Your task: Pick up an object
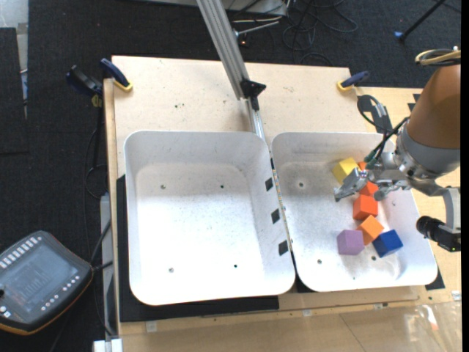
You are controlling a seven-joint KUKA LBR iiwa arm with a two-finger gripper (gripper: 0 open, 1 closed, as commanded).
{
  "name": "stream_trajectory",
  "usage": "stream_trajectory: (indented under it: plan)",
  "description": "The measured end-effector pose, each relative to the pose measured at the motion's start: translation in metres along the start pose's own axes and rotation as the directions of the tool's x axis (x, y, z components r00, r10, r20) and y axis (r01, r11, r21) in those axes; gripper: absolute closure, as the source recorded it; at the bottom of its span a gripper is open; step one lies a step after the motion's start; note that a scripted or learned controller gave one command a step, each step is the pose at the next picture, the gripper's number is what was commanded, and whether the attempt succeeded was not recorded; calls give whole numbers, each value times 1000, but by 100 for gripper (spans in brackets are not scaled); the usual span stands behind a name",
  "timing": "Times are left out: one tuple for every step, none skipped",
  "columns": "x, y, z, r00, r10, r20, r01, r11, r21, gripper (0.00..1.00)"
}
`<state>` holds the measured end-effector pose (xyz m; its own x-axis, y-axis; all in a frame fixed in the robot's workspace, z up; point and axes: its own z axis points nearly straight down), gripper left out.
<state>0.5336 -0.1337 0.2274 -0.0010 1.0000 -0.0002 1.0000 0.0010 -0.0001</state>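
Over the right bin [308,273], seen from the 1 camera above the bench [190,94], my pincer [360,184] hangs low among the blocks. I cannot tell how its jaws stand: the metal parts blur together against the colours beneath, and nothing shows plainly between them.

5 blocks lie in this bin, clustered in its right half. The yellow block [343,169] sits farthest back, just beside my pincer's left edge in the picture. The orange block [364,205] lies right under or just in front of the pincer; whether they touch, I cannot tell. A 2nd, smaller orange block [371,227] lies just in front of it, touching or nearly so. The purple block [350,242] rests to its left, and the blue block [388,243] to its right, both near the bin's front wall.

My arm [440,123] comes in from the right, its orange band showing above the grey wrist.

The left bin [139,167] lies alongside, touching the right one along the middle.
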Motion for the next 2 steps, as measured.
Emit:
stream_trajectory:
  plan:
    - [0, 0, 0, 1000, 1, 0, -1, 1000, 0, 0]
    - [-4, 8, 49, 1000, 1, 0, -1, 1000, 4, 0]
